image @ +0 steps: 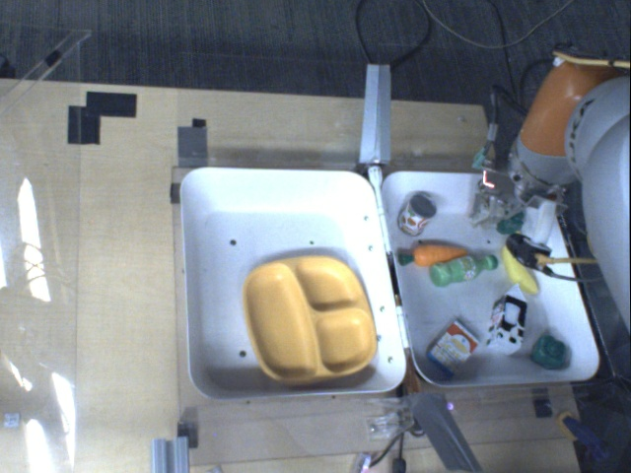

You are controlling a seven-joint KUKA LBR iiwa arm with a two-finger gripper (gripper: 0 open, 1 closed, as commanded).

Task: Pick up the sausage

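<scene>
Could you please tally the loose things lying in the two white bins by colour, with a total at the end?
Yellow: 2, the sectioned yellow plastic tray and the yellow banana
Orange: 1, the orange carrot
Green: 2, the green plastic bottle and the small dark green lump
Black and white: 1, the cow toy
Mixed colours: 2, the small printed can and the small printed carton
Total: 8
</scene>
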